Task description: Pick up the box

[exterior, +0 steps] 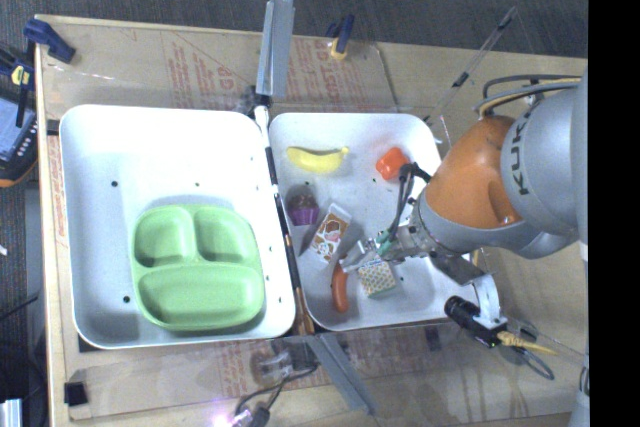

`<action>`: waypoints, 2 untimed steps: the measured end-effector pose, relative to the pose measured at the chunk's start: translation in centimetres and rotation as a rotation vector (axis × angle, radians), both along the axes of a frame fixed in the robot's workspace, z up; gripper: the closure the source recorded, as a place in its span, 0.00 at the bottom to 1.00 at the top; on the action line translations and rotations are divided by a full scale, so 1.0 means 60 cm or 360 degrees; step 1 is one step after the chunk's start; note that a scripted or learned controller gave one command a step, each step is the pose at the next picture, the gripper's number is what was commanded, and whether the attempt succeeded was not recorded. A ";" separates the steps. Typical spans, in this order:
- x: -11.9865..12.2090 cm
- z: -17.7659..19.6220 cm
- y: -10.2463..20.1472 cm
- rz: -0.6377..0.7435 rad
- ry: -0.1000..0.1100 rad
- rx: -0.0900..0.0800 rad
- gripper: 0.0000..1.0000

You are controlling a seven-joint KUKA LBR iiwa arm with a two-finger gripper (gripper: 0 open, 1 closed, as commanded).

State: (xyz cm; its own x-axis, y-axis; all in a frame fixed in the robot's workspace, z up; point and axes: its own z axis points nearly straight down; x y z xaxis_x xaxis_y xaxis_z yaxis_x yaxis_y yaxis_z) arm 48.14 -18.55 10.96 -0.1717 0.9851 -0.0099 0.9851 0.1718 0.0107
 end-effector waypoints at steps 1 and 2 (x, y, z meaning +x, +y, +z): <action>0.001 0.016 0.000 0.0012 0.0002 -0.0003 1.00; 0.002 0.151 0.076 0.0472 0.0020 0.0008 1.00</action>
